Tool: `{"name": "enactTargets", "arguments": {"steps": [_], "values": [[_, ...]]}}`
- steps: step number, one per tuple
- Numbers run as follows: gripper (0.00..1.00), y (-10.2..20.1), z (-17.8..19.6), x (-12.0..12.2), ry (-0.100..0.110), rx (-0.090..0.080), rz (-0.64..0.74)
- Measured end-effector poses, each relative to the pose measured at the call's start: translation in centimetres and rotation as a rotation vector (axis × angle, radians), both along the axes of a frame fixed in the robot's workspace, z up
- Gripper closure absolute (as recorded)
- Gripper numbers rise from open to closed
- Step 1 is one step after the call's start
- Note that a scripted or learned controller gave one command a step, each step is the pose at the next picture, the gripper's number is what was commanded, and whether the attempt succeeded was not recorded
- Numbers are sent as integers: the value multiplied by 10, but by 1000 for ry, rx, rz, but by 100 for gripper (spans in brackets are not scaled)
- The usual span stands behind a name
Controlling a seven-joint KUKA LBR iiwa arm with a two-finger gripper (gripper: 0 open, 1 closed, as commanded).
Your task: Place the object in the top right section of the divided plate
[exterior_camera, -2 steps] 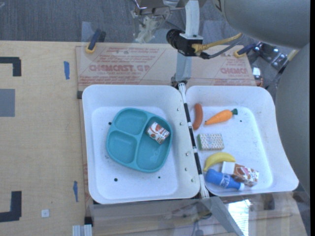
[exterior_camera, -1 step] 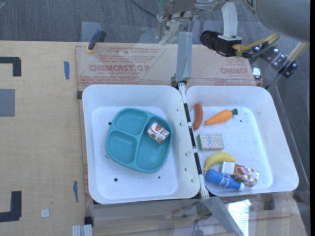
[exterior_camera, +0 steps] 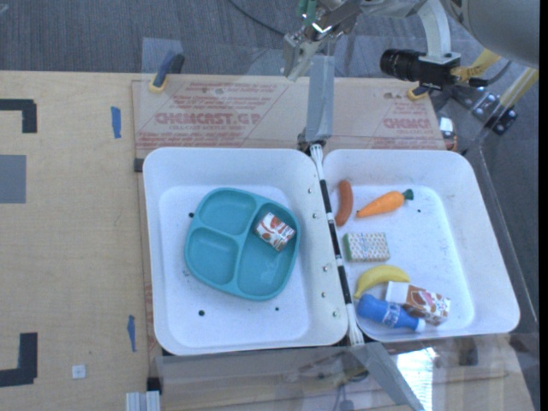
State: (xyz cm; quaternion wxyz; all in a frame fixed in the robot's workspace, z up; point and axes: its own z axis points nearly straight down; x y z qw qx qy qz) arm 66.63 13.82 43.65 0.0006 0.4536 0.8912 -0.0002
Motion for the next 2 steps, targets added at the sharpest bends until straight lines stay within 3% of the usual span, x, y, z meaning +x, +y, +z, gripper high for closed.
{"name": "enactTargets", "arguments": {"steps": [2], "values": [[100, 5, 24, 1, -15, 0, 9]]}}
